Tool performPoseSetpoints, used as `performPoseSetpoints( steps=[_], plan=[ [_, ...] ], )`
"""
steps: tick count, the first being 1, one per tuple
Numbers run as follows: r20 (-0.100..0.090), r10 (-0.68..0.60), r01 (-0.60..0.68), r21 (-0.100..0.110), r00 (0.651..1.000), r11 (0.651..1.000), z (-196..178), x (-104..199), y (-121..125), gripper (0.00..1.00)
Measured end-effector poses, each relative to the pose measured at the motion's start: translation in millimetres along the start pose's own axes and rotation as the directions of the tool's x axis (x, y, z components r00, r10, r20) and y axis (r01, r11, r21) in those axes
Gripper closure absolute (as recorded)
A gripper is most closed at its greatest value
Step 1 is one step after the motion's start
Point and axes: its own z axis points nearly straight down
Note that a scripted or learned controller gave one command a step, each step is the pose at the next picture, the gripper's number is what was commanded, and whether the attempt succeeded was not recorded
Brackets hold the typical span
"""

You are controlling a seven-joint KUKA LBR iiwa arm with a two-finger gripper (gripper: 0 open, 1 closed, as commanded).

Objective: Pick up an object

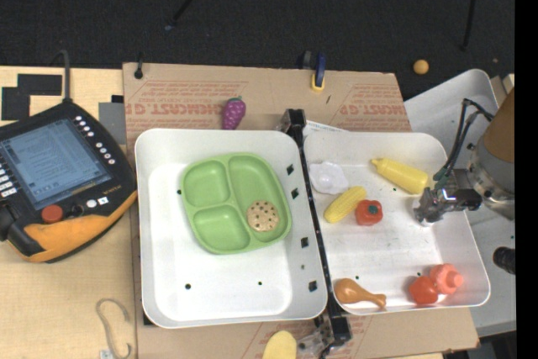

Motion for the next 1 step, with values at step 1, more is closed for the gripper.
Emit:
performPoseSetpoints(
  steps=[1],
  plan=[
    [-0.001,-0.004,0.004,0.001,1.0,1.0,-8.7,45.9,18.1,1.0]
  ],
)
